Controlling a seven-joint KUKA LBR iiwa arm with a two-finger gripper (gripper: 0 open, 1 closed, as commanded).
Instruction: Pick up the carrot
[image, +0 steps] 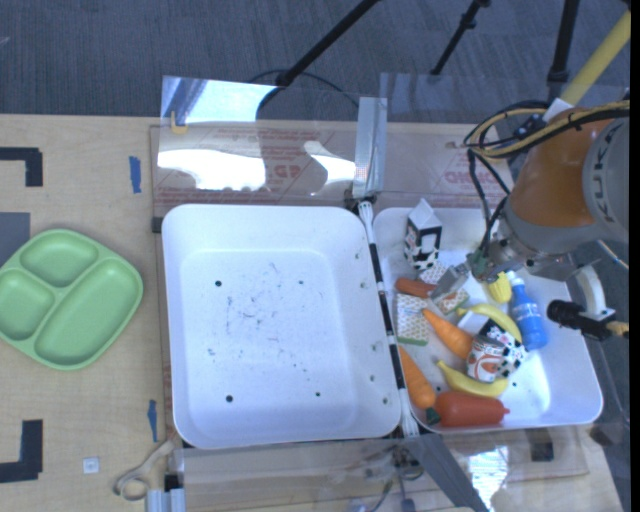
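One carrot (448, 333) lies mid right bin (575, 400), among the clutter, long axis running up-left to down-right, thick end toward the milk carton (423, 243) side. Gripper (487, 265) hangs up-right of it, near, wrist blocking the tips, so can't tell how far open or if holding anything. Judging by that, next move goes down-left.

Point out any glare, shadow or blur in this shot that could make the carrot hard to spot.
Camera view: strong glare whitens the clear panel behind the bins; the left bin is evenly lit, showing faint scuffs; the carrot in the right bin is sharp and glare-free, though crowded by other toys; the arm looks slightly soft and darkens the bin beneath it.
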